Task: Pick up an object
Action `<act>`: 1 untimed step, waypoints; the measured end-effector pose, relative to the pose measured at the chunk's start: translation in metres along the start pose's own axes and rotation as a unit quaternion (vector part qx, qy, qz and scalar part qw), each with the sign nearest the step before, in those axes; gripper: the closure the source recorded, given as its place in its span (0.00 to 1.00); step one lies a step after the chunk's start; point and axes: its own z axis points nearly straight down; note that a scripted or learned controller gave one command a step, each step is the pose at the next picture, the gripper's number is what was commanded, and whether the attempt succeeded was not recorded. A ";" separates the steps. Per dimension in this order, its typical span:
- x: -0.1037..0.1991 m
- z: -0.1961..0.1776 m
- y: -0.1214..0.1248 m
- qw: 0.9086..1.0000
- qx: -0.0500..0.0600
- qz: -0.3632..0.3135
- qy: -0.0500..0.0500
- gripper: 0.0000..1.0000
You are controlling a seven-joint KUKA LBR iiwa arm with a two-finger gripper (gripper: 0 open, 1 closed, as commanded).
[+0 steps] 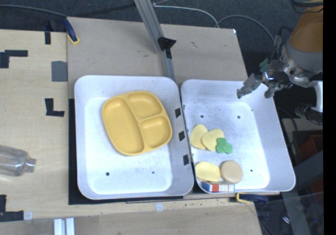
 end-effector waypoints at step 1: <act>0.001 -0.010 0.001 1.000 0.000 -0.001 0.000 1.00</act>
